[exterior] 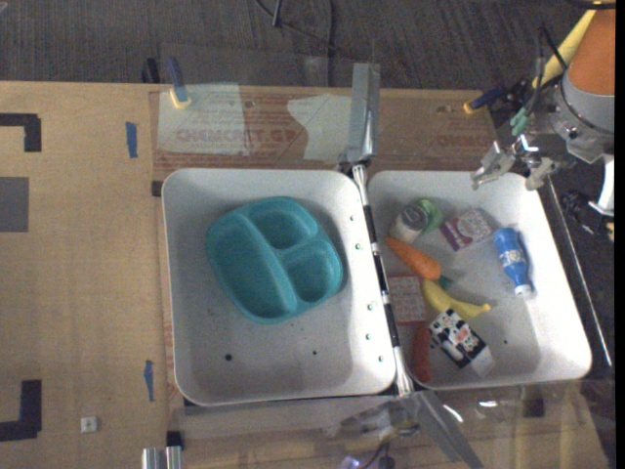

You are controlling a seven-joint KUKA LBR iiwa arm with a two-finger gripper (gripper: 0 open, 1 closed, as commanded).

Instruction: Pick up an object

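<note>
My gripper [510,172] hangs at the far edge of the right bin [562,345], open, with nothing between its fingers. Below it in that bin lie a green and white roll [418,218], a purple and white packet [467,229] and a blue bottle [512,260]. Nearer the front are an orange carrot [415,258], a yellow banana [452,301], a black and white spotted box [457,338] and a red piece [421,350]. The packet and the bottle are closest to the gripper.
The left bin [195,360] holds a teal divided plate [276,259]. A metal divider [363,115] runs between the bins at the back. Cables and the arm's wrist [591,76] crowd the top right corner.
</note>
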